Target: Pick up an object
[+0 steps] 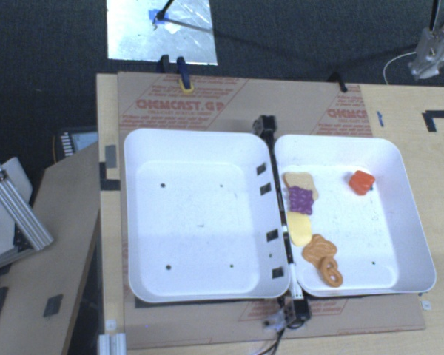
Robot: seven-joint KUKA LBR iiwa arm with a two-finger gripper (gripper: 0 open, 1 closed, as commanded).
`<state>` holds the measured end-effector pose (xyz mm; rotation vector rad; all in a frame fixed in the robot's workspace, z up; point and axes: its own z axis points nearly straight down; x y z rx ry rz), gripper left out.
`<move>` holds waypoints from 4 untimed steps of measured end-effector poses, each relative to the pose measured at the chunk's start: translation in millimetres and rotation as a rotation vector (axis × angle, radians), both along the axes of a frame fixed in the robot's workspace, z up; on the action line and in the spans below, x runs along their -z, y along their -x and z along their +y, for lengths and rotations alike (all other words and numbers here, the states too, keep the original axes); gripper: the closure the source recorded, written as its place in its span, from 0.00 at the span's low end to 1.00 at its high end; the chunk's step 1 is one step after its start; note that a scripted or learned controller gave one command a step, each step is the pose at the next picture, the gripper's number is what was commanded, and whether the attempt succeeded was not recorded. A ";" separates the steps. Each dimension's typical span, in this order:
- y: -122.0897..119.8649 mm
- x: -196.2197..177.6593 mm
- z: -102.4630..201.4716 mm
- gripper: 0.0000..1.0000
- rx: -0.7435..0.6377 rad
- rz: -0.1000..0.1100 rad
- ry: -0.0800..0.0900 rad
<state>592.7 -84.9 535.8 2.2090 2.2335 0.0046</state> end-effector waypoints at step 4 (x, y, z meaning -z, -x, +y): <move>108.1 0.8 290.6 1.00 -0.002 0.001 -0.002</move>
